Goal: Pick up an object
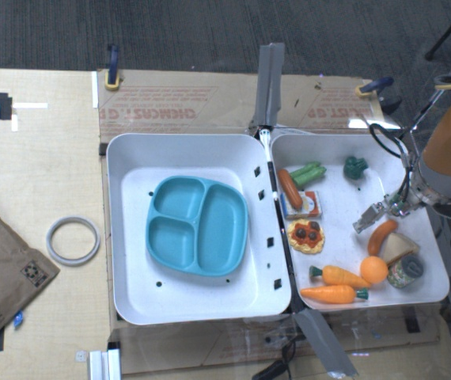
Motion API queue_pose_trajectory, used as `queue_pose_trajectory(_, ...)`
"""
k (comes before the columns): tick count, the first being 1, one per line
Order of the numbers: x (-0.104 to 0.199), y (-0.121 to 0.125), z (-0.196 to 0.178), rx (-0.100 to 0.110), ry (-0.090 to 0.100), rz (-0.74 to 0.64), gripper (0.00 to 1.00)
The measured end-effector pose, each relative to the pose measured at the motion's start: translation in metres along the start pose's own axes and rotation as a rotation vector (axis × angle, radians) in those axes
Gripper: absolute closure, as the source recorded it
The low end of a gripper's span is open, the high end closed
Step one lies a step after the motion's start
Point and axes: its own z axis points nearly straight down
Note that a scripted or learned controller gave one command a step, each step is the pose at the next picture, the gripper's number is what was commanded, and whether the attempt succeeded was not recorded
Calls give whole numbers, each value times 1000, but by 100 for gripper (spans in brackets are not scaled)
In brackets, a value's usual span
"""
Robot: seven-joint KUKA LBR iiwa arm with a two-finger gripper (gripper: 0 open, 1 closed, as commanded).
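A: What does the surface (pixel 36 157) look like?

B: Pale wood-toned board, with brown cardboard (pixel 186 105) laid along the 12 o'clock side under two shallow white bins. Dark grey carpet (pixel 170 14) lies beyond. A grey tape ring (pixel 73 239) sits at 9 o'clock of the left bin (pixel 123 236), and a brown cardboard box (pixel 0 279) lies toward 8 o'clock.

A: And the counts?

B: One blue three-compartment plastic plate (pixel 197 226), alone in the left bin. In the right bin (pixel 332 145): two orange toy carrots (pixel 335 285) at 6 o'clock, one orange ball (pixel 373 269), one round tin (pixel 406 271) at 5 o'clock, one tan wedge (pixel 399 245), one reddish sausage (pixel 381 236), one hot dog (pixel 289 188) on a small card at 10 o'clock, one green pod (pixel 308 172) beside it, one dark green broccoli piece (pixel 355 167) at 12 o'clock, and one small pizza toy (pixel 306 237) at 8 o'clock.

A: The end effector?

B: The end effector (pixel 370 218) hangs at 3 o'clock in the right bin, just at 11 o'clock of the reddish sausage. I cannot tell whether it is parted or closed, and nothing visibly sits in it.
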Motion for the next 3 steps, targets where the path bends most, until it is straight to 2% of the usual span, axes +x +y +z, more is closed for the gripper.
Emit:
queue_pose_trajectory(1,8,-38,7,0,9,186,0)
queue_pose_trajectory(2,7,-38,-1,0,5,189,100)
queue_pose_trajectory(3,87,3,7,4,2,542,100)
